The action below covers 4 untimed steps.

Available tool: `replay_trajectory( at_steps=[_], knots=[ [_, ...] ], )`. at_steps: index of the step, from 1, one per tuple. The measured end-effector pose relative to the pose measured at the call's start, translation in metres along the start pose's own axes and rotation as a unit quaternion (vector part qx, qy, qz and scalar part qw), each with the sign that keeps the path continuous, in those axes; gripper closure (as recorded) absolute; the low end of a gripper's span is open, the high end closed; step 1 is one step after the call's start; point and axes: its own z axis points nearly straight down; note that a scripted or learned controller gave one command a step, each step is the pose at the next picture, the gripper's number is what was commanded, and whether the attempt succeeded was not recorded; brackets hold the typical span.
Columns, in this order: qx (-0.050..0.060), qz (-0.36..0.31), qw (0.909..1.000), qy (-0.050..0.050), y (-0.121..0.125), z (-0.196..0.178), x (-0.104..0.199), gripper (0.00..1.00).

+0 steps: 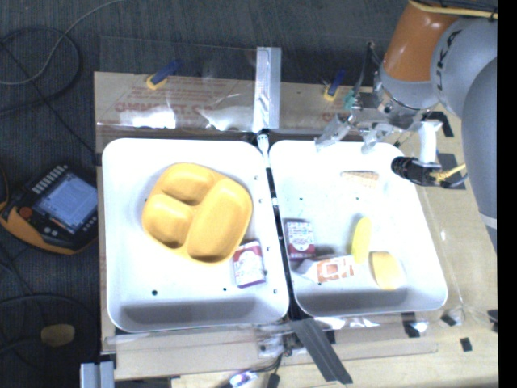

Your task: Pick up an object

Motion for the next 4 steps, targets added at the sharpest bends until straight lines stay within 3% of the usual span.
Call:
replay_trajectory(
  at_steps=[1,2,3,4],
  knots=[
    [0.0,-0.084,0.9965,-0.001,-0.053,0.074,-0.04,0.0],
    [-0.007,-0.004,1.0,-0.001,-0.118,0.127,-0.056,0.0],
    [-0.01,0.0,0.9999,-0.003,-0.152,0.127,-0.064,0.0],
    [-0.01,0.0,0.9999,-0.002,-0.151,0.118,-0.064,1.0]
  ],
)
